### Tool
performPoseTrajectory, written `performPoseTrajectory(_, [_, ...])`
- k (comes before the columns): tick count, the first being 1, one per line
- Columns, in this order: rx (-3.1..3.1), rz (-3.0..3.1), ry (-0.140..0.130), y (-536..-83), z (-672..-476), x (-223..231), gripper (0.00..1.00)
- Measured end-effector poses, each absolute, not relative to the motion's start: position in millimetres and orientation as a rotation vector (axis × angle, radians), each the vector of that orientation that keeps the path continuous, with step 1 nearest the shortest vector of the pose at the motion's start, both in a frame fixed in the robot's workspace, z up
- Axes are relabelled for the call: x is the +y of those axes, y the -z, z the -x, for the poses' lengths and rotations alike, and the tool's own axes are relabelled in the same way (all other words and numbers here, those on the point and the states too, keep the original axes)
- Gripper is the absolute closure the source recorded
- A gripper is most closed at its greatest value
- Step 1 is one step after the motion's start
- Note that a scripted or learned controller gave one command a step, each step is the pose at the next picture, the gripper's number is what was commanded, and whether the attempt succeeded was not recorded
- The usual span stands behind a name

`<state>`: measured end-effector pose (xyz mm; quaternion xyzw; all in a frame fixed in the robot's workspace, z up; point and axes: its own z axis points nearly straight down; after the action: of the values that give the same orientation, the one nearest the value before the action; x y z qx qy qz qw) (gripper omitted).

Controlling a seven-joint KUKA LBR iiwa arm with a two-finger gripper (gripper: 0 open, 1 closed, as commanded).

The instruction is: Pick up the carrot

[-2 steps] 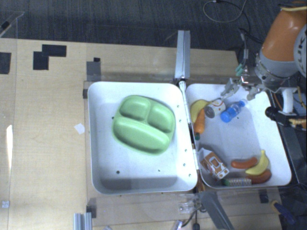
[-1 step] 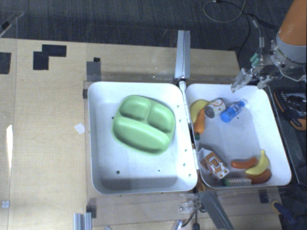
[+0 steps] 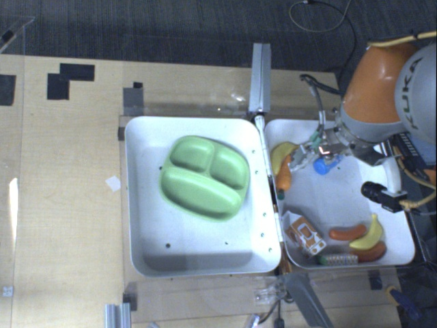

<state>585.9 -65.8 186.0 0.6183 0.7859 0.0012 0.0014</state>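
Carrot (image 3: 283, 177) at left edge of right bin (image 3: 403, 255), beside yellow toy (image 3: 281, 154), against divider. I read pincer (image 3: 307, 157) as hovering just right of carrot; can't tell from my feed how it's set. Nothing gripped that I can see, so pick not done: close, lift left. Left bin (image 3: 136, 203) carries green tray (image 3: 203, 177). Wood table (image 3: 61, 183), dark carpet (image 3: 136, 12) and cable (image 3: 321, 12) behind.
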Motion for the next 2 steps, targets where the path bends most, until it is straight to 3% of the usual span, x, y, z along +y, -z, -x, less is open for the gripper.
performPoseTrajectory(1, [2.463,-1.936,-0.011,-198,-588.0,-65,1.0])
performPoseTrajectory(2, [2.195,-2.235,-0.014,-90,-596.7,-91,1.0])
